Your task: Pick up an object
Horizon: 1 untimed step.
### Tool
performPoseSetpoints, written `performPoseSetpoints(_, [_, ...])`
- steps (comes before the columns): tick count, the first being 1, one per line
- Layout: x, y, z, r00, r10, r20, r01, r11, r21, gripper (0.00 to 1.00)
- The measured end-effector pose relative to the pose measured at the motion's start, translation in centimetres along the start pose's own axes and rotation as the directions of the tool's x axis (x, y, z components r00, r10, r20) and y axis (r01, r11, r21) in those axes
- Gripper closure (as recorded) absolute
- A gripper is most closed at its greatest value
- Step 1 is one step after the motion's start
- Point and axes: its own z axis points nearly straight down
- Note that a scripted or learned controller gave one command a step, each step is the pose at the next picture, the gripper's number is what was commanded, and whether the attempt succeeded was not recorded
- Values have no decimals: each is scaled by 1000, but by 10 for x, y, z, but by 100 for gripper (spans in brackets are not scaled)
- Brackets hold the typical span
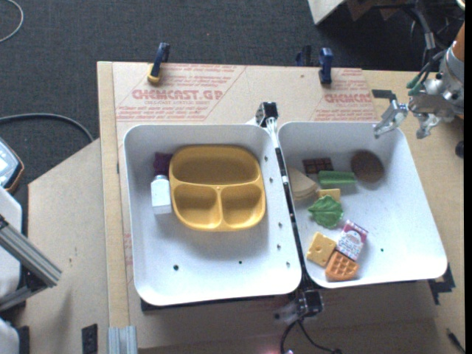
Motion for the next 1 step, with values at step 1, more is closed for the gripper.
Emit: performPoseSetpoints(1, [1, 2, -9, 1000, -3, 3, 3, 1000, -14, 0])
